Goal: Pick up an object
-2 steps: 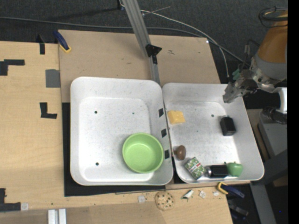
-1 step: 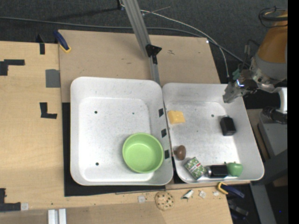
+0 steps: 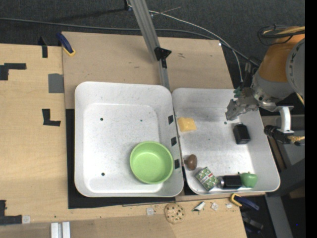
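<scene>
The grey two-finger gripper [image 3: 234,114] hangs over the upper part of the right-hand shallow white bin [image 3: 265,155]; whether its jaws are apart cannot be told. A small black rectangular block [image 3: 241,133] lies just beside it at five o'clock. A pale yellow sponge square [image 3: 186,124] sits at nine o'clock. In the left-hand white bin [image 3: 89,95], a round lime-green bowl [image 3: 151,162] rests at five o'clock.

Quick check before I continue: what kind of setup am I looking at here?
Most likely a lab bench for robot picking trials: two white bins side by side on a wooden bench, a green bowl and small odd objects inside, the gripper above the right bin.
</scene>
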Available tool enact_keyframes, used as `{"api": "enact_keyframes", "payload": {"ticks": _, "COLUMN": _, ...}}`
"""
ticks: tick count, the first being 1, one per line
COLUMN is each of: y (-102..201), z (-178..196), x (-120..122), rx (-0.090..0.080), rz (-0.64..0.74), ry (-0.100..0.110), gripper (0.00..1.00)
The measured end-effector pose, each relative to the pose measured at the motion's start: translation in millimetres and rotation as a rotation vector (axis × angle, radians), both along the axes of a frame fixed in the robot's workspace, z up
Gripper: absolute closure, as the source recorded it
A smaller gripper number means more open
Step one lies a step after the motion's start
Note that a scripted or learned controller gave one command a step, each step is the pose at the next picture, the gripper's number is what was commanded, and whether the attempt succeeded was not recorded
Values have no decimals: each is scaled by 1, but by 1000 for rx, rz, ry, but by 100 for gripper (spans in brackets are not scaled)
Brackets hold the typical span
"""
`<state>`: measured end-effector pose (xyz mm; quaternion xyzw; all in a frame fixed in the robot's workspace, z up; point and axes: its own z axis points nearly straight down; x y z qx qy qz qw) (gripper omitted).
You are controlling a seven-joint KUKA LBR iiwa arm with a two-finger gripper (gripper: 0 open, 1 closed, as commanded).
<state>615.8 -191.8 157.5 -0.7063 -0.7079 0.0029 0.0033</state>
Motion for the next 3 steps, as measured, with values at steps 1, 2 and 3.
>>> {"api": "enact_keyframes", "payload": {"ticks": 1, "y": -2, "z": -65, "x": -6, "rx": -1, "rz": -2, "ry": -2, "gripper": 0}}
{"api": "enact_keyframes", "payload": {"ticks": 2, "y": -2, "z": -68, "x": -6, "rx": -1, "rz": -2, "ry": -5, "gripper": 0}}
{"api": "enact_keyframes", "payload": {"ticks": 3, "y": -1, "z": -59, "x": -6, "rx": -1, "rz": -1, "ry": -3, "gripper": 100}}
